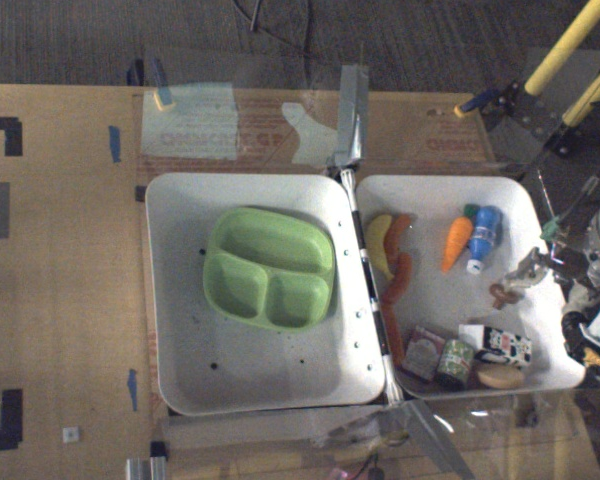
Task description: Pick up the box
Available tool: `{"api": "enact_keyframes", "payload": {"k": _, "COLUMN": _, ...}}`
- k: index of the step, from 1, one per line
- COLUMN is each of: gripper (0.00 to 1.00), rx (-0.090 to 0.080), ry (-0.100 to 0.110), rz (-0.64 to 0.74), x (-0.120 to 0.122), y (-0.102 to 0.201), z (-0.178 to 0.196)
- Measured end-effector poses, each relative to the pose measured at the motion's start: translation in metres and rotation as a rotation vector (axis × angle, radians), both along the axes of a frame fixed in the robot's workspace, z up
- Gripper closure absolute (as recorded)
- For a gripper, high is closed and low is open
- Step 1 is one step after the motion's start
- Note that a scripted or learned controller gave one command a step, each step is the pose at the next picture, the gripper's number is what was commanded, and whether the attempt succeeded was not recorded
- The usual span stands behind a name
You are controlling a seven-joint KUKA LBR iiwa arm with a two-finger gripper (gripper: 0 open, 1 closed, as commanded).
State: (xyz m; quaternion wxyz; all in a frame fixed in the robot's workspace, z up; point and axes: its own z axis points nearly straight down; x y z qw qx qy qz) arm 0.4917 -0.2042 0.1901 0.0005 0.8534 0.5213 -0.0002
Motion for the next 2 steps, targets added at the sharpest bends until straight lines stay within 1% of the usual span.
{"api": "enact_keyframes", "payload": {"k": 1, "gripper": 1.00, "rx": -0.001, "ry": -0.002, "rz": 0.001, "x": 0.001, "y": 0.000, "z": 0.010}}
{"api": "enact_keyframes", "payload": {"k": 2, "gripper": 1.00, "rx": 0.003, "ry": 0.005, "rz": -0.422, "x": -0.013, "y": 0.073, "z": 0.020}}
